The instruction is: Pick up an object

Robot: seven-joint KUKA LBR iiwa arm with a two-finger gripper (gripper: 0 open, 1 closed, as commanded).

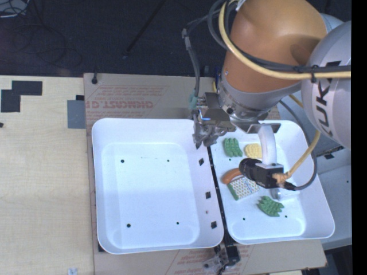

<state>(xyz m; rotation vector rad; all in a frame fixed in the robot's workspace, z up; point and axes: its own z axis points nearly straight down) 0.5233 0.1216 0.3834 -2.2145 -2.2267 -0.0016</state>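
While the claw (pixel 205 135) hangs over the dividing rims of the two bins, just left of a green ridged piece (pixel 232 148), I cannot tell its state or whether it grips anything. Beyond lie a yellow piece (pixel 253 150), an orange piece (pixel 230 176), a checked block (pixel 244 187) and a second green piece (pixel 270 206), all in the right bin (pixel 312 222); the left bin (pixel 106 234) sits beside it on the surface (pixel 40 182).

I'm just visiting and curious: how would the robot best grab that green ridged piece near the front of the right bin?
Probably from straight above, pinching the green ridged piece across its narrow width. It lies flat and elongated on the right bin floor, with bare floor on its front and right sides, so the tool has room there.
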